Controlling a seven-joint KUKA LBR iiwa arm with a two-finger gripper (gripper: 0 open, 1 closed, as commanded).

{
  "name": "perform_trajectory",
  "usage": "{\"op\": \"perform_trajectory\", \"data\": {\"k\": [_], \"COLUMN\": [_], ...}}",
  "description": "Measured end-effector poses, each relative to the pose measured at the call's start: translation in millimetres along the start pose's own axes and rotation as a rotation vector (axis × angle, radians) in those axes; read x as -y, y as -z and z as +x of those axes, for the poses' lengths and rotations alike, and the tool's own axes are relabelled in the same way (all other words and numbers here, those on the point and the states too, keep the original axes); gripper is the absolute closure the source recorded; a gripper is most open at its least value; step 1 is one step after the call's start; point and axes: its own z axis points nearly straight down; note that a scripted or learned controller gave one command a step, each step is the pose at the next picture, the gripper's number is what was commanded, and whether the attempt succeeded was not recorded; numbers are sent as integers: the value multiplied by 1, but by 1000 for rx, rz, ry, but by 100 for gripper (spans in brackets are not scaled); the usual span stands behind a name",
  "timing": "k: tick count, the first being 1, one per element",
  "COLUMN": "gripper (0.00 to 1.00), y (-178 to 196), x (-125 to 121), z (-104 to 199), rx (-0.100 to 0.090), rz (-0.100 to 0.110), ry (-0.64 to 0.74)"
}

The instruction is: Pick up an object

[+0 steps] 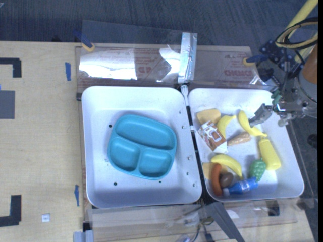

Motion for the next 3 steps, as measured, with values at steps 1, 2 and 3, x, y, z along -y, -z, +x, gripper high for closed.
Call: {"op": "perform_trajectory", "data": {"k": [1,2,3], "gripper": [0,0,0], "y": [81,-15,-147], "x": [10,-20,-63], "z": [-18,-7,-44], "rx": [3,-1,1], "rz": [-8,10,-5], "ry": [-124,-56,19]}}
